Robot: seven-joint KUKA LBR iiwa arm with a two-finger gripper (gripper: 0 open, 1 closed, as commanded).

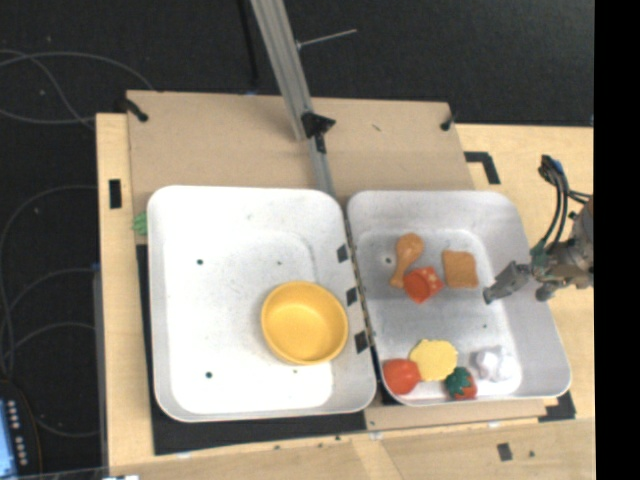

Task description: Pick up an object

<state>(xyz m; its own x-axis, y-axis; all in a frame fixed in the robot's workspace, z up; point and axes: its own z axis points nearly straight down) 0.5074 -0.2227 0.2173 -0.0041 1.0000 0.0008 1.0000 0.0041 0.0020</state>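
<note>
Two white bins sit side by side on a tan bench (250,138). The landmark here is the yellow bowl (304,322). It sits in the left bin (200,258), near that bin's right wall and a bit toward the front.

All the small toys lie in the right bin (380,218), which is on the right of the yellow bowl. A tan drumstick (406,256) lies up and to the right of the bowl. A red toy (422,285) touches the low end of the drumstick. A brown bread piece (460,269) lies just beside the red toy, farther from the bowl. Down and to the right of the bowl, near the front wall of the bin, there is a red tomato (401,375). A yellow toy (434,359) touches the tomato. A small red and green toy (460,384) lies just past the yellow toy. A pale, clear thing (490,363) lies farther right still.

The gripper (503,283) is far to the right of the bowl, over the right side of the right bin, near the bread piece but apart from it. It looks dark and small. It is too blurry to tell how wide its tips are. Nothing shows between them.

A grey metal pole (285,63) rises behind the bowl, at the back of the bench.
</note>
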